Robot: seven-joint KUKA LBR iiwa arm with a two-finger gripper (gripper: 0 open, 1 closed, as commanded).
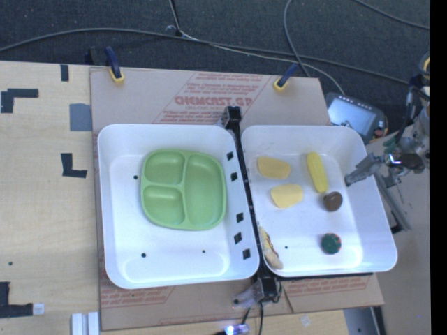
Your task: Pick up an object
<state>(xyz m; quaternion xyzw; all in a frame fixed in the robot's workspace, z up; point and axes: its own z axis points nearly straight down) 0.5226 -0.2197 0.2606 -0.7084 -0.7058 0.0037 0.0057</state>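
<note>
Tool (pixel 357 173) at right bin (pixel 363 253) rim, seemingly empty.

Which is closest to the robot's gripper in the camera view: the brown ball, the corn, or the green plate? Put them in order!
The gripper hangs at the right bin's right edge.
1. Brown ball, just left of it.
2. Corn, slightly farther left.
3. Green plate, far away in the left bin.

Glossy white plastic bins (pixel 115 208)
</note>
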